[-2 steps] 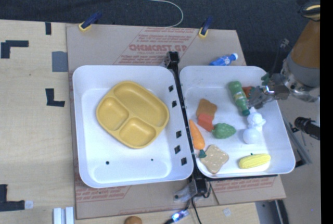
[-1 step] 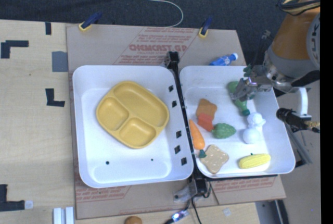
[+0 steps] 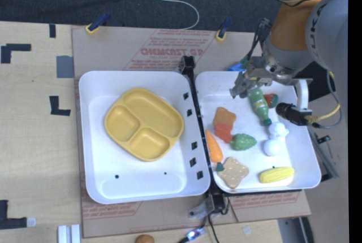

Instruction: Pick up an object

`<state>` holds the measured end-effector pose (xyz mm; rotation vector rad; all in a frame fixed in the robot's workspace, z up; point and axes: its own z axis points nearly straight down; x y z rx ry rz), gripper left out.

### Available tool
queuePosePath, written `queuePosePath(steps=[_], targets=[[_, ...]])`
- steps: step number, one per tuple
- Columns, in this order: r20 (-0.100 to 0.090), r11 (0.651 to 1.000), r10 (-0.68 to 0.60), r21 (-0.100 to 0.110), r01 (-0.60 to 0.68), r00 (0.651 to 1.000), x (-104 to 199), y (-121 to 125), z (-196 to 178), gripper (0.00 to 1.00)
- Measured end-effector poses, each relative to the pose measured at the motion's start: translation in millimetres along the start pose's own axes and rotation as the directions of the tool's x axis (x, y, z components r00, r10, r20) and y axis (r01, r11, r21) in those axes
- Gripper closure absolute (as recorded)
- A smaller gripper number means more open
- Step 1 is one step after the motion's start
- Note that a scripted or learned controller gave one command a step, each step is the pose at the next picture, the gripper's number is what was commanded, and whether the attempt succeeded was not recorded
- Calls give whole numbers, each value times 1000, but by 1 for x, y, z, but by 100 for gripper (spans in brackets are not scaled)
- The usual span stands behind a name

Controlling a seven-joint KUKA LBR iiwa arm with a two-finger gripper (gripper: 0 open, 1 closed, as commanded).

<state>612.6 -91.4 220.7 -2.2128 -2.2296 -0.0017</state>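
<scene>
Gripper point(image 3: 242, 88) at right bin point(image 3: 305, 182) far edge, beside green bottle point(image 3: 259, 105) | we cannot tell its state | pick not yet done.

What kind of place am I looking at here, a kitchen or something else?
Probably a robot test bench, not a kitchen. A grey arm with an orange band reaches over two shallow white bins set on taped cardboard. The bins hold a yellow divided plastic tray and toy foods such as a plastic corn cob.

one fixed camera looks down aslant on both bins point(image 3: 90, 123).
</scene>
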Motion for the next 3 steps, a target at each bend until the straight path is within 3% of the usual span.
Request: queuePosePath(steps=[3], targets=[[1, 1000, 5, 1, -5, 1000, 14, -5, -7, 100]])
